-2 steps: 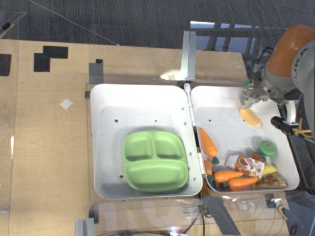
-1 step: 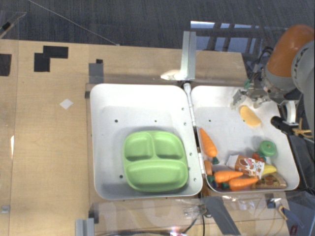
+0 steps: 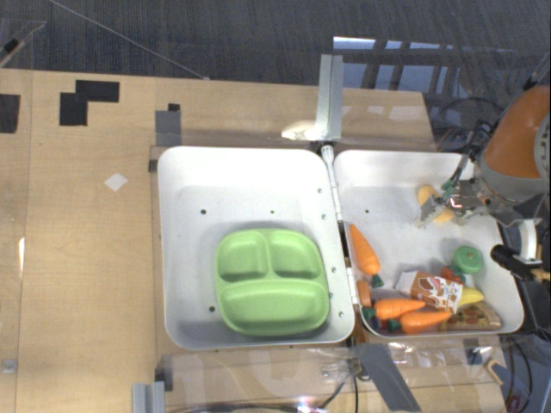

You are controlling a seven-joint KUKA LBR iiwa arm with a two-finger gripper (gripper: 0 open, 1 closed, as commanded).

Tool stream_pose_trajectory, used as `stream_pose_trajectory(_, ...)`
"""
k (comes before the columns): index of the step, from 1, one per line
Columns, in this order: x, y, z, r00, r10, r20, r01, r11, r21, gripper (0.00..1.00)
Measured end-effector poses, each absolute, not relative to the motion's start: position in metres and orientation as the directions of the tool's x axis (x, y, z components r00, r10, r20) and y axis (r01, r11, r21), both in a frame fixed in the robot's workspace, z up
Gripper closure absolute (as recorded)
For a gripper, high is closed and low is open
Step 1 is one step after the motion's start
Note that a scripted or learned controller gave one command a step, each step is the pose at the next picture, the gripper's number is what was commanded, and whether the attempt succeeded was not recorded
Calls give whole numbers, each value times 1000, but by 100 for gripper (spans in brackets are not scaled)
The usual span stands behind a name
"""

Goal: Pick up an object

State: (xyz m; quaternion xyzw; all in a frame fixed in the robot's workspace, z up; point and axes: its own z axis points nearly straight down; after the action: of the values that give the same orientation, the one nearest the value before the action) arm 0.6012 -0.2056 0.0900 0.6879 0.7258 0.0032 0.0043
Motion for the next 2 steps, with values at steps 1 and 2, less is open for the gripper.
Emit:
stream_pose_trajectory(1, 595, -204, 101, 179, 984, 2, 984, -179, 6, 0)
stream_pose_trajectory(2, 567, -195, 91, 247, 969, 0, 969, -247, 16, 0)
